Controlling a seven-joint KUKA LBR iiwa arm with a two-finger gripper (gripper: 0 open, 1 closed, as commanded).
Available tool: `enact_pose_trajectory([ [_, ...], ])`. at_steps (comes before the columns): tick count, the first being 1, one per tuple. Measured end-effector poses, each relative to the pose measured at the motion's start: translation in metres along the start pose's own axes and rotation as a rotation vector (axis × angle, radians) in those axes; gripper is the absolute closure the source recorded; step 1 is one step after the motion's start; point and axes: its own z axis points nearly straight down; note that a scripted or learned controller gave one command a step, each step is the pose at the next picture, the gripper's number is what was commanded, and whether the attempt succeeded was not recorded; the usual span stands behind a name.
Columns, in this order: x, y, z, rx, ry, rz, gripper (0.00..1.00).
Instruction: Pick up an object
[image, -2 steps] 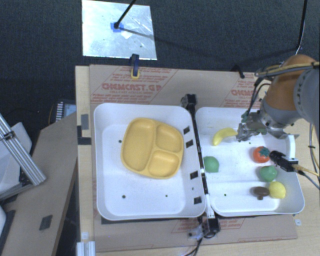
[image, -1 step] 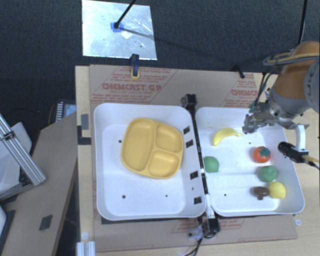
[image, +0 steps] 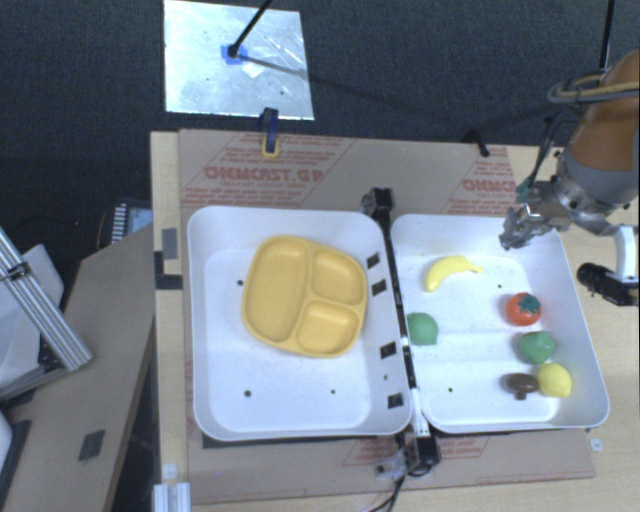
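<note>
Left bin (image: 215, 400): holds one yellow divided plate (image: 303, 295), three compartments, sitting flat near the bin's centre, rotated slightly. Nothing on the plate.

Black clips (image: 390, 350) run along the seam between the two bins.

Right bin (image: 470, 405) holds the pickable items. Green ball (image: 422, 328) just beside the seam on the bin's left side. Yellow banana (image: 449, 271) up and right of it, in the far half of the bin, lying curved. Red-orange tomato (image: 522, 309) with a green stem cap sits toward the right wall. Green round fruit (image: 537, 346) just below the tomato. Brown mushroom-like piece (image: 519, 383) and yellow lemon (image: 554, 380) lie side by side at the near right corner, touching or nearly so.

Gripper (image: 518, 232) is over the far right corner of the right bin, at its rim, apart from every item; banana is the closest, off to its left. Cannot tell from this angle whether it is released or clenched; nothing visible in it. Arm (image: 605, 150), with the orange band, comes in from the right edge above it.
</note>
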Motion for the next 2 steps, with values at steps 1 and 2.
enact_pose_trajectory([
  [1, 0.05, 0.003, 0.006, 0.005, 0.003, -0.005, 1.0],
  [2, 0.101, 0.018, 0.01, 0.004, 0.003, -0.006, 1.0],
])
